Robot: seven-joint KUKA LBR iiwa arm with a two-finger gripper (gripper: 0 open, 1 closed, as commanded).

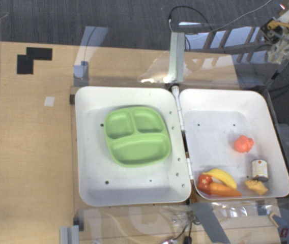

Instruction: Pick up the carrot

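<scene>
I see two white bins side by side on the bench. The left bin (83, 151) carries a green divided plate (137, 135), sitting roughly mid-bin, three compartments, nothing in them that I can make out.

The right bin (221, 105) holds the small items, all gathered toward its near edge. The carrot (224, 189) lies flat in the near-left part of that bin, close to the front wall. Its long axis runs left to right with a slight slant, the right end a touch nearer. The thick end is at the left; the taper points right, toward the tan lump.

A yellow banana (222, 177) lies just beyond the carrot, touching or nearly touching it along its far side. A red piece (204, 181) sits against the carrot's left end. To the right, a tan lump (257, 187) rests near the front wall, and a small can (259, 170) lies just beyond that. An orange-pink round piece (243, 144) sits apart, farther back on the right.

The gripper (282, 44) is at the far right, outside the bin and past its far corner, among cables. I cannot tell how its pincer stands. The carrot lies well apart from it, nearer and to the left, diagonally across the right bin.
</scene>
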